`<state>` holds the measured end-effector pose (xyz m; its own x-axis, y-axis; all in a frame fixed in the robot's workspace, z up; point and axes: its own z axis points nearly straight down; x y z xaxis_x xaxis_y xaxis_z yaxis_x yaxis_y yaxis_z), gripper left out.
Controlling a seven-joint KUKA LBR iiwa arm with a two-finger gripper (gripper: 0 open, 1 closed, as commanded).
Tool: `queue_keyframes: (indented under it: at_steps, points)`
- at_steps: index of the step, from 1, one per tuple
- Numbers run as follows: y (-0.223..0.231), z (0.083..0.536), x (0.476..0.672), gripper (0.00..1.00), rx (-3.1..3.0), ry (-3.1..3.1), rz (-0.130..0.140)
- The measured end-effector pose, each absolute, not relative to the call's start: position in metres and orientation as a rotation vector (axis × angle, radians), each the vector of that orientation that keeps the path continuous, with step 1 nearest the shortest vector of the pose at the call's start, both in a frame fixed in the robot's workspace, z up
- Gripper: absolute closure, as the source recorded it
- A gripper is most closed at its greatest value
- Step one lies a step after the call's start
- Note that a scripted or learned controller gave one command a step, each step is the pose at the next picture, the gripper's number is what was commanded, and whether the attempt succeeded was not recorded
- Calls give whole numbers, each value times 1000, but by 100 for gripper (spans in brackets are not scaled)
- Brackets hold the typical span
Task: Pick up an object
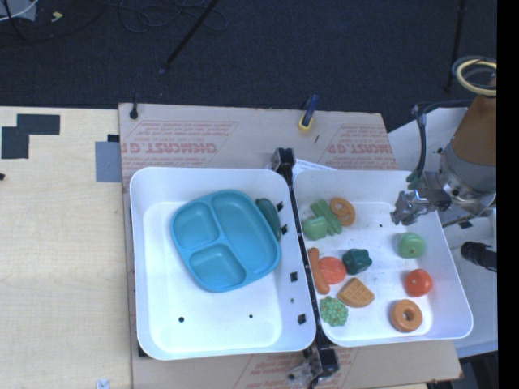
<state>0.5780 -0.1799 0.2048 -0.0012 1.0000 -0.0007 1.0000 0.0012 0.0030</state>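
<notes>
My gripper [408,207] hangs over the upper right part of the right bin [454,298], just above and left of a green apple [411,245]. Nothing shows between its tips. Below the apple lie a red tomato [418,282] and a brown donut [405,315]. In the bin's left half are a light green vegetable [319,220], a small orange ring [342,211], an orange carrot [315,267], a red-orange round piece [332,269], a dark green piece [356,259], a waffle-like wedge [355,292] and a green bunch [332,310].
The left bin [154,314] holds a blue three-compartment plate [223,238] with a teal object [268,213] at its right edge. A black divider [296,241] runs between the bins. The arm's grey body [470,152] stands over the right bin's far right corner.
</notes>
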Motion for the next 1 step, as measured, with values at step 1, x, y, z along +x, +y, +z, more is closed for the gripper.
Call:
queue_keyframes:
  at_steps: [1]
  points:
    - [-181, 229, 578, 100, 2220, 2223, 1]
